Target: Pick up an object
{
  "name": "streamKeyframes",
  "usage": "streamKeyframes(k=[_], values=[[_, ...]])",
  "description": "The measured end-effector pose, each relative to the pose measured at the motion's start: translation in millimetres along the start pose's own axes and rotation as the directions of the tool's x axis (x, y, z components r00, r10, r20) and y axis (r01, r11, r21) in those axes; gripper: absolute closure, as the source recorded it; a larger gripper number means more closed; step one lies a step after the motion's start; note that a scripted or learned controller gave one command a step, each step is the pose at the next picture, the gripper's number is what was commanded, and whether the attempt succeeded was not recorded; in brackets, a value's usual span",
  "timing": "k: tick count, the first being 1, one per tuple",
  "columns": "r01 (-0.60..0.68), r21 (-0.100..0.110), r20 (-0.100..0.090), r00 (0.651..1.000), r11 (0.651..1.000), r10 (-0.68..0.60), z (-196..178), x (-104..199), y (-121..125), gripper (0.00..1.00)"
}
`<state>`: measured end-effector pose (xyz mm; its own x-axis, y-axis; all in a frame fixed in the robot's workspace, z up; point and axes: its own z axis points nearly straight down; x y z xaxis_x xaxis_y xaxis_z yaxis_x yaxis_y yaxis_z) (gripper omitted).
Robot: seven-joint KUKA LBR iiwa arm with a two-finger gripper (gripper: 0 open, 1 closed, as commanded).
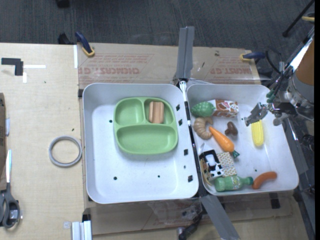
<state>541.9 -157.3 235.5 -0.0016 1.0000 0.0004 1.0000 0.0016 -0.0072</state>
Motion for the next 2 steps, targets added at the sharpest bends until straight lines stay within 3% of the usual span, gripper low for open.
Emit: streamKeyframes(k=[1,2], values=[[0.071,-0.001,0.001,0.997,0.997,-0.071,17.8,-11.4,19.4,0.0],[-0.079,0.001,0.0,0.997,0.997,0.079,71.9,32.6,51.9,0.0]])
